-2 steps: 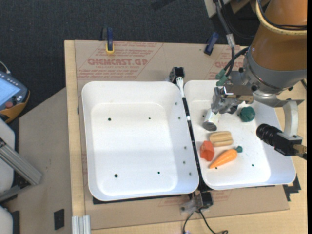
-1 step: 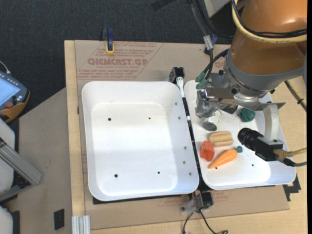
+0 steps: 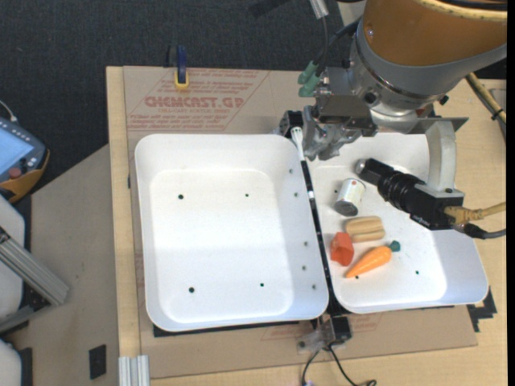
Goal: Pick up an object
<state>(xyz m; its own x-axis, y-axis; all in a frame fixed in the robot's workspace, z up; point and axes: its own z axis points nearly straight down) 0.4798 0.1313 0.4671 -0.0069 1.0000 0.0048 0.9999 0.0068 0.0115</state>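
The right bin (image 3: 455,268) holds several small objects. A white and grey cylinder (image 3: 348,196) lies near its middle. Below it sit a tan bun-shaped piece (image 3: 364,228), a red piece (image 3: 343,248) and an orange carrot (image 3: 370,261) with a green top. My gripper (image 3: 320,141) hangs over the far left corner of the right bin, close to the divide between the bins. It is above and apart from the cylinder, and I see nothing in it.
The left bin (image 3: 149,215) lies beside the right one, sharing a raised edge (image 3: 310,207). A black cylindrical device (image 3: 406,191) on the arm juts over the right bin. A cardboard sheet (image 3: 201,99) lies under both bins, with a blue clamp (image 3: 181,67) at its far edge.
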